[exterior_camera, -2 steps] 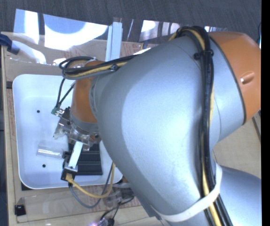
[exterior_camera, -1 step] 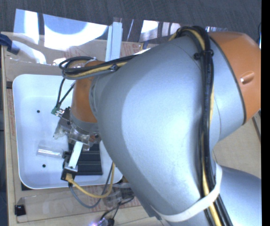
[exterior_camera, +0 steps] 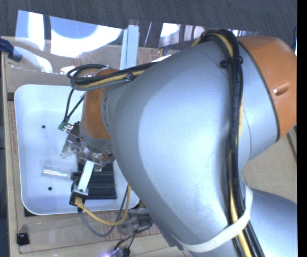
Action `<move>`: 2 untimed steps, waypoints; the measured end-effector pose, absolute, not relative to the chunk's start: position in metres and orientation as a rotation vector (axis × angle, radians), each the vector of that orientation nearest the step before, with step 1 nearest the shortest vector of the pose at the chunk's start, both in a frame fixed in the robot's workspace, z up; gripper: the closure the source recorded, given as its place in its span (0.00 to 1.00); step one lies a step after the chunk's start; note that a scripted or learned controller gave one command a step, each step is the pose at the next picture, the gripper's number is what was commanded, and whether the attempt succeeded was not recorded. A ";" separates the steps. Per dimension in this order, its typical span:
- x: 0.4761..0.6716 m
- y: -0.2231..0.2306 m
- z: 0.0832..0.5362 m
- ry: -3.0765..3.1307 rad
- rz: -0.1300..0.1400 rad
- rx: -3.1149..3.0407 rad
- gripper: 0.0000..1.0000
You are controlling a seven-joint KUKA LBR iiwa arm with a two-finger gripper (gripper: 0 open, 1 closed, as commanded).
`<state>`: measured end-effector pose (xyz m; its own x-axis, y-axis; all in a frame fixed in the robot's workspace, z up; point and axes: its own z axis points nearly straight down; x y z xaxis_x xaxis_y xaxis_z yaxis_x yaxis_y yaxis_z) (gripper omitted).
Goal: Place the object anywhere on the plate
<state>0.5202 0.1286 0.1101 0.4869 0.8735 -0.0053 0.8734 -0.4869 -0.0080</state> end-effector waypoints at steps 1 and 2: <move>0.520 0.129 0.110 -1.589 0.014 -2.705 0.00; 0.489 0.117 0.236 -1.644 0.004 -2.673 0.00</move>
